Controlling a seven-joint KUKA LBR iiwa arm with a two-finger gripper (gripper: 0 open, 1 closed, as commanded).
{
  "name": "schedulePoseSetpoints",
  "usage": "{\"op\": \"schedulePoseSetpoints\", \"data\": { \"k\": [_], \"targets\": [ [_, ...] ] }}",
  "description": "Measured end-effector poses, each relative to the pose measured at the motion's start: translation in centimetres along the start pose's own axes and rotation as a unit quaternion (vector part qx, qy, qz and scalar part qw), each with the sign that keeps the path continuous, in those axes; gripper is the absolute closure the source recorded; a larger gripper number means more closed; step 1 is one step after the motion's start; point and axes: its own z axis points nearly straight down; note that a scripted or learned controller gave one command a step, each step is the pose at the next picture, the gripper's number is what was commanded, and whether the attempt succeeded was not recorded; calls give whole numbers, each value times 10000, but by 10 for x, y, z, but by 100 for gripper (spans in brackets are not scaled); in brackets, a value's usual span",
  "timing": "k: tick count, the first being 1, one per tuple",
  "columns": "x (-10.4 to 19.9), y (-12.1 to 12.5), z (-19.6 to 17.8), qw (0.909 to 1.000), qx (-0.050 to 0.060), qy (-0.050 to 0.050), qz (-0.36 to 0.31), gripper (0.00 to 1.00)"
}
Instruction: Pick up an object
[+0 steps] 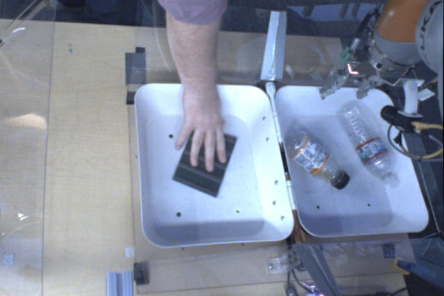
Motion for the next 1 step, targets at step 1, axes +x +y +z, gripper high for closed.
{"op": "schedulePoseSetpoints", "data": {
  "k": [1],
  "targets": [
    [-64,-3,95,9997,1,-7,-256,0]
  ]
}}
